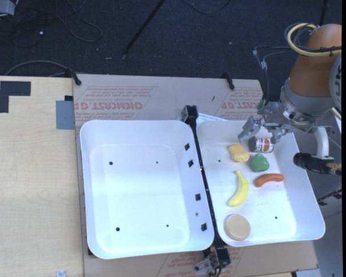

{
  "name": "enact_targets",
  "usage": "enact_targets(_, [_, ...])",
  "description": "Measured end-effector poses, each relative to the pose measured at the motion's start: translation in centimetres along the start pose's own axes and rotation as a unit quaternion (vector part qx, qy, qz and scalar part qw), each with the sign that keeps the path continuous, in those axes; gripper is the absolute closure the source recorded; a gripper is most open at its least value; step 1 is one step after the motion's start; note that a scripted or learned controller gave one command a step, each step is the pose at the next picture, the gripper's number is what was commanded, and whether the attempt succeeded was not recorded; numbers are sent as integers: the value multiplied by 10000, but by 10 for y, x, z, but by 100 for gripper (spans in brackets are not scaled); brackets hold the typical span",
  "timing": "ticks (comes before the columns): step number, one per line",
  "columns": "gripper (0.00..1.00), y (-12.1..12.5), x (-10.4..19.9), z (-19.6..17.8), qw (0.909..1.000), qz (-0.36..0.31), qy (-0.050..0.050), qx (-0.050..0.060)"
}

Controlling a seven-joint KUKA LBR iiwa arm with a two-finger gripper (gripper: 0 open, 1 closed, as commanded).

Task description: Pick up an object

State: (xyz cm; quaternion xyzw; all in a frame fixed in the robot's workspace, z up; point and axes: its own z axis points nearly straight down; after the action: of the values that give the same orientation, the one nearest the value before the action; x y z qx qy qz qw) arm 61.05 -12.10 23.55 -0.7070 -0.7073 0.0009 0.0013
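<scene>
My gripper [263,135] hangs over the far part of the right bin [294,212], its fingers spread open. A small red and white can [264,146] lies on its side just under the gripper, in the gap between the fingertips, and neither finger visibly presses on it. Close by in the same bin lie a yellow lump [239,153], a green piece [259,163], an orange-red sausage [269,179], a yellow banana [239,190] and a round tan disc [237,227].
The left bin [138,189] stands beside the right one, with a black-clipped divider [197,172] where their rims meet. Both bins rest on cardboard [132,100]. A black handle [311,163] juts out at the right bin's far right rim.
</scene>
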Motion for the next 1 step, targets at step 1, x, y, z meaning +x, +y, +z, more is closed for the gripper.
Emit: enact_targets(1, [0, 30, -53, 156, 10000, 24, 12, 76])
